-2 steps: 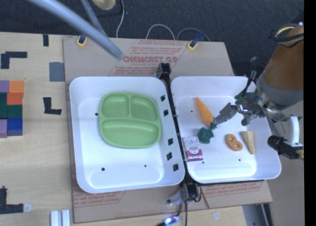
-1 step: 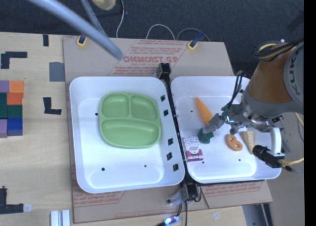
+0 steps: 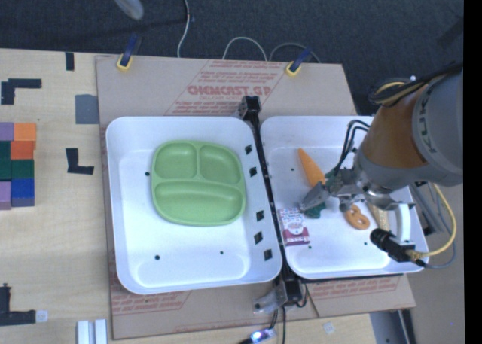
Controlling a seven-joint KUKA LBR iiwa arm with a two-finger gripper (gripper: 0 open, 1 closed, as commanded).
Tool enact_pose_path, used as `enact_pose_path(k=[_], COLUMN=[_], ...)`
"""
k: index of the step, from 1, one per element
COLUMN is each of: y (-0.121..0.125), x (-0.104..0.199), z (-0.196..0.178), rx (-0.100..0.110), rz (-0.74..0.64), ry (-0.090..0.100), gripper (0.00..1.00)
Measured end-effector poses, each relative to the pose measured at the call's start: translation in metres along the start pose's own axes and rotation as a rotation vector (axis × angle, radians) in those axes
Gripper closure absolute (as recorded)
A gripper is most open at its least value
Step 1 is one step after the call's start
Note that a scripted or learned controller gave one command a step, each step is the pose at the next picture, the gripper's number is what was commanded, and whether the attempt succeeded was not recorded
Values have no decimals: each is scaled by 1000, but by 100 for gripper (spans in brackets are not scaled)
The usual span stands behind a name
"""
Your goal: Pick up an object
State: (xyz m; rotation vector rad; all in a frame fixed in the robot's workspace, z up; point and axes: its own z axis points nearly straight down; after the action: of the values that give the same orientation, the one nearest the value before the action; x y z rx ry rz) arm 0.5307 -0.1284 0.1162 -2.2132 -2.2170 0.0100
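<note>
From my feed I see two shallow white bins side by side on the bench [image 3: 60, 260], resting on a sheet of brown cardboard [image 3: 226, 90]. The left bin [image 3: 128, 260] carries a green divided plate [image 3: 199, 183], lying flat near its middle. In the right bin [image 3: 331, 260] my arm [image 3: 410, 139] reaches in from the right, and the pincer [image 3: 320, 201] sits low over the bin floor, roughly mid-bin. I cannot tell how the pincer stands from this angle; its tip is a dark blur against a small green thing beneath it. An orange carrot-shaped piece [image 3: 310, 167] lies just up and left of the pincer, apart from it. A small red-and-white packet [image 3: 294, 226] lies near the divider, below and left of the pincer. An orange ring-like piece [image 3: 358, 220] rests just to its right, beside the wrist.
</note>
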Motion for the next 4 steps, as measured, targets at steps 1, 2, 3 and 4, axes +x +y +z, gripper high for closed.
enact_pose_path(k=[1,2,3,4], y=[2,6,0,-2], x=[0,-1,-9,-5], z=[31,19,-32,-70], rx=[-7,-18,-7,-7], rz=[1,0,1,0], ry=[2,-2,-1,-1], gripper=[0,100,100,100])
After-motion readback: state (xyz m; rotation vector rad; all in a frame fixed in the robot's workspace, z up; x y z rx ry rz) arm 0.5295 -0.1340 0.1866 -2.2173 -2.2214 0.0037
